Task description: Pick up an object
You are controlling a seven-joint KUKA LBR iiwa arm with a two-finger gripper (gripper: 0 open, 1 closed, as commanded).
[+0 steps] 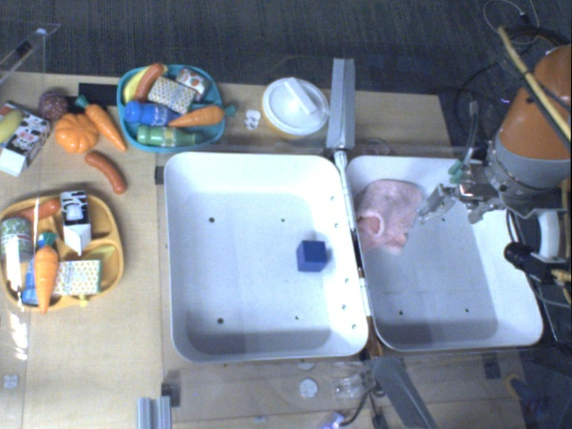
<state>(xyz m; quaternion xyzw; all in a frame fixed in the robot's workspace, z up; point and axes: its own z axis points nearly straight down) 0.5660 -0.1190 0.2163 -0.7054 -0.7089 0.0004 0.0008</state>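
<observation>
The bench (134, 365) was a flat, pale wood-toned surface. On it sat two shallow white bins with rounded corners and smooth, matte floors dotted with small dark holes. The left bin (232, 329) was the wider of the two. The right bin (465, 320) stood just beside it, their rims touching along the middle.

The arm (536, 132) entered over the right bin's far right corner: a rounded orange band above a grey wrist, with metal fittings below.

A pink cloth (389, 213), soft and crumpled into a rounded lump, lay in the right bin's upper left part, against the wall shared with the left bin.

A yellow tray (112, 239) at the bench's left edge held toy foods, a carrot among them. A blue bowl (214, 132) behind the left bin held more. A white round lid (295, 104) lay to that bowl's right.

A blue cube (312, 255), hard-edged and small, rested on the left bin's floor, right of centre.

The claw (436, 206) was thin, metallic and angled leftward. It stood just beside the cloth's right edge, at or near touching it. The cube lay well apart from it, across the shared wall. Whether the claw was released or clenched could not be told, and no object was seen gripped in it.
</observation>
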